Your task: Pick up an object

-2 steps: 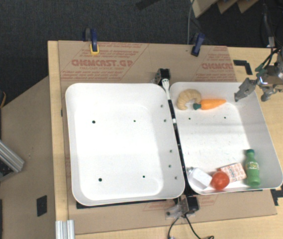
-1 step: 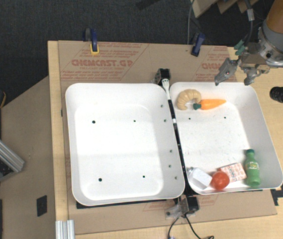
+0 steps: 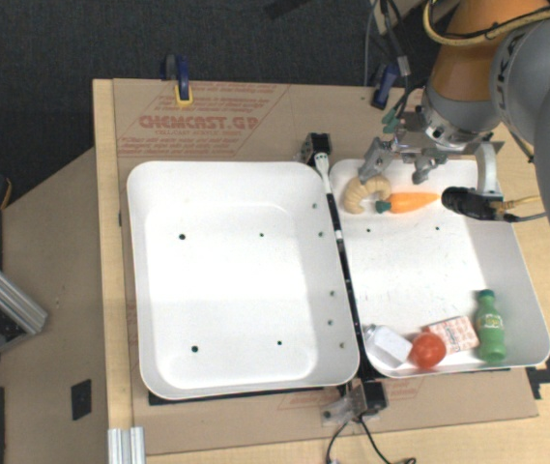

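Objects lie in the right bin (image 3: 506, 259): one orange carrot (image 3: 412, 202) touching one tan croissant (image 3: 363, 193) at the far edge, and at the near edge one green bottle (image 3: 490, 325), one red tomato (image 3: 428, 350), one red-and-white packet (image 3: 455, 334) with unreadable print, and one white piece (image 3: 387, 343). The gripper (image 3: 396, 165) hangs over the far edge with its fingers spread, gripping nothing. One left bin (image 3: 149, 259) sits beside it. The bench's cardboard (image 3: 120, 124) reads "CHEMCAST GP".

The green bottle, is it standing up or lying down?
Lying down. The green bottle lies on its side on the floor of the right bin, cap pointing toward the far end, beside a red-and-white packet.
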Controlling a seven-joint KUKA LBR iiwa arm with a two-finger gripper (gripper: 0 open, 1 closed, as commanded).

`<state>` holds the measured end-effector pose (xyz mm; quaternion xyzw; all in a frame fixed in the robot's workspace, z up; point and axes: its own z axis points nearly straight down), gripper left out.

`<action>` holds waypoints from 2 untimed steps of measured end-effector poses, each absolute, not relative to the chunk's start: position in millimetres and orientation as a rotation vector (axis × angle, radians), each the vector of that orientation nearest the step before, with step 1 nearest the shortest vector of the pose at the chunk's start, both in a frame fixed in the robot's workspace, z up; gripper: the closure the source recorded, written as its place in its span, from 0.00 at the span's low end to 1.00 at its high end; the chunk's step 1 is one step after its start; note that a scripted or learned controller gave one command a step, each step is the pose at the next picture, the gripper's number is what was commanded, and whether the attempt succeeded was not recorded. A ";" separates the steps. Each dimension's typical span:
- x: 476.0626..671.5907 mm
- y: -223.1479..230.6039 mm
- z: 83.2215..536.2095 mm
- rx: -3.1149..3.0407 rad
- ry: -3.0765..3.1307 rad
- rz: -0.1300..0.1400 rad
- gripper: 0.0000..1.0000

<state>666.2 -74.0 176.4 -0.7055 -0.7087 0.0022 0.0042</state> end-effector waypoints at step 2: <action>659.8 -58.8 217.4 -2.217 -2.222 0.004 0.00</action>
